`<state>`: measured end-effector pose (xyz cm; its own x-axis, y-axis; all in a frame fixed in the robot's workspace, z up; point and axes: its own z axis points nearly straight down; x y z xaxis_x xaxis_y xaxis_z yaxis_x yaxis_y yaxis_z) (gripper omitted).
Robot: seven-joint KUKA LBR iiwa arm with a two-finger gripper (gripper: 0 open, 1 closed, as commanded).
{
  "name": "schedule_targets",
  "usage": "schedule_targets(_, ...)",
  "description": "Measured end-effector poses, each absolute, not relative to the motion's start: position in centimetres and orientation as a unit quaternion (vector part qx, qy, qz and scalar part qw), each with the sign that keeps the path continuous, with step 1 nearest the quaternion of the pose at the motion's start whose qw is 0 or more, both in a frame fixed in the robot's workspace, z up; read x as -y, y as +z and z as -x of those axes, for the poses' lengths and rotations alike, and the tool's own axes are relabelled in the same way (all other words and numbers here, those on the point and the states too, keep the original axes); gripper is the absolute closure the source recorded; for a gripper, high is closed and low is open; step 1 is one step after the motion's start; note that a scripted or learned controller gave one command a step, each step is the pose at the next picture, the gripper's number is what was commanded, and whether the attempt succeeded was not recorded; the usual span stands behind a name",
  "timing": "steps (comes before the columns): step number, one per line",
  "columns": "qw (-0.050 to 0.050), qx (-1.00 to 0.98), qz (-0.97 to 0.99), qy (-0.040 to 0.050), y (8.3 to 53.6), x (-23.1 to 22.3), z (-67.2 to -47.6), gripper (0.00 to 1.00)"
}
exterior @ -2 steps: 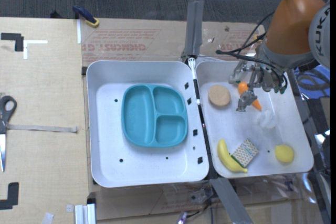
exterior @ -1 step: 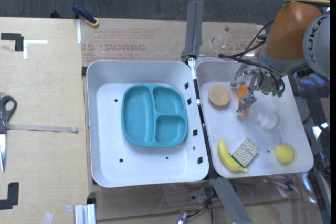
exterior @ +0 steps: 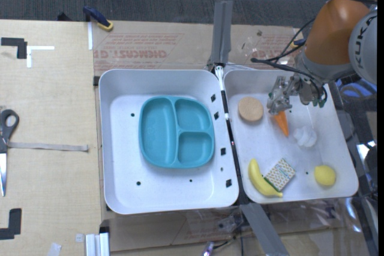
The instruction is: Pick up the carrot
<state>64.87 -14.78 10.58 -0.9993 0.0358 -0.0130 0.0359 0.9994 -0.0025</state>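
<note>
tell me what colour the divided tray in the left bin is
Teal blue divided tray, seen in the camera view.

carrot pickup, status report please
End effector low in right bin, right over carrot's top. Carrot on bin floor, not lifted. Round tan food close beside, left.

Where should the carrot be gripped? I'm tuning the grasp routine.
Probably across the carrot's thick upper end, coming from above: it lies pointing toward the bin's front, tapering there. The gripper is already over that end; the round biscuit crowds its left.
</note>
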Motion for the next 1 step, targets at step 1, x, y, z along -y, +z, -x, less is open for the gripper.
schedule_targets(1,0.004,-0.997,-0.083,-0.0002,18.15,11.57,-64.32,1.00)
